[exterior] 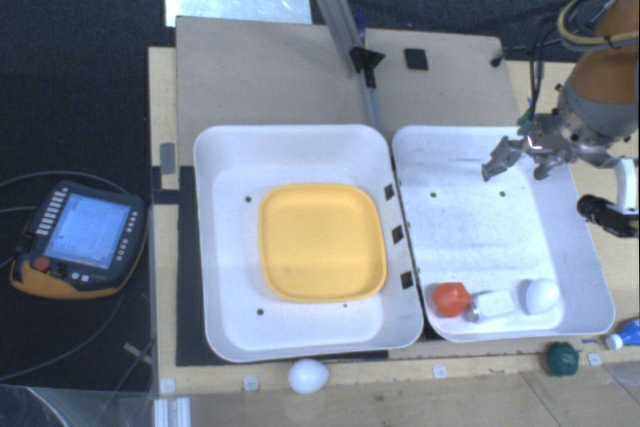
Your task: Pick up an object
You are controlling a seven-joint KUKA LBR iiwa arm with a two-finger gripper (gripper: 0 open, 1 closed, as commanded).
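Far to the left of the end effector [516,161], a yellow plate [323,241] lies flat in the left bin [215,245]. Nearer, below and slightly left of the spread, empty fingers, an orange object [449,298], a small white piece [492,304] and a white ball [540,295] line the right bin [480,205] along its near wall. That row runs left to right, well apart from the end effector poised over the bin's upper right; any grasp likely demands a reach toward the near wall and a descent.

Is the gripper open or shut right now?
Open. The gripper hovers over the right bin's upper right area with its two fingers splayed apart and nothing between them.
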